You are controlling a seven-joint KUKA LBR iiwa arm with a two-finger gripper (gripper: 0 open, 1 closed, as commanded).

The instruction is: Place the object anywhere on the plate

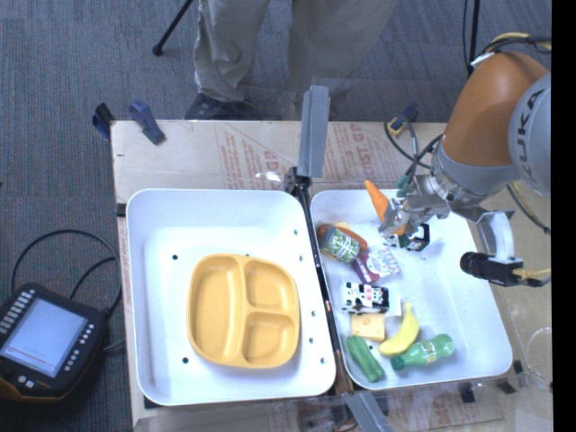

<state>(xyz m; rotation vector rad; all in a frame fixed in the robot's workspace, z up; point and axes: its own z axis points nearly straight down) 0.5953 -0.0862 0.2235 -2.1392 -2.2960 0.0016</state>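
Hovered low in the right white bin (486,331), the hand (407,226), just right of the orange plastic carrot (378,198); grip state impossible to tell, nothing visibly between its tips. Still to be picked: one toy from beside that carrot; best dropped straight onto a single piece, clear of neighbours. Then carried well left of the carrot to the yellow three-part plastic plate (241,310).
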